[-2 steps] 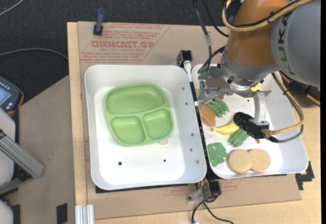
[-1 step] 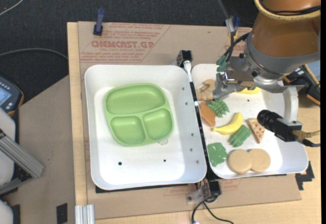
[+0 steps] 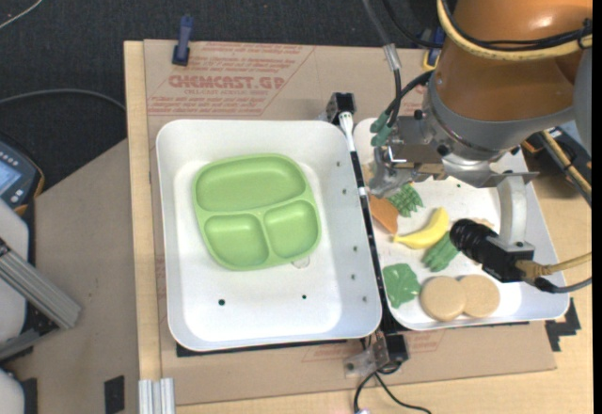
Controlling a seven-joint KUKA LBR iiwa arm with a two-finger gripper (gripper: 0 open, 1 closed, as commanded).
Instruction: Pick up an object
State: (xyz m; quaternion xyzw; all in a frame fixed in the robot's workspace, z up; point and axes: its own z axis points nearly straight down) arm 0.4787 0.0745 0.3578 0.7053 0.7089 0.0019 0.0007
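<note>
Here, toys crowd the right bin (image 3: 555,304): a curved yellow banana (image 3: 425,230), orange piece (image 3: 383,213), leafy greens (image 3: 408,199), round tan cookies (image 3: 461,297). The gripper (image 3: 388,179) hangs just above them. A smooth green divided tray (image 3: 256,211) fills the left bin (image 3: 179,214).

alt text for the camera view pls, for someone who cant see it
A grey and orange robot arm reaches over the right white bin, which holds a banana, two round cookies and green toy foods. The left bin holds a green divided plate.

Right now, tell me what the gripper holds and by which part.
Cannot be told: the gripper sits low in the right bin beside the orange piece, its tips hidden.
</note>
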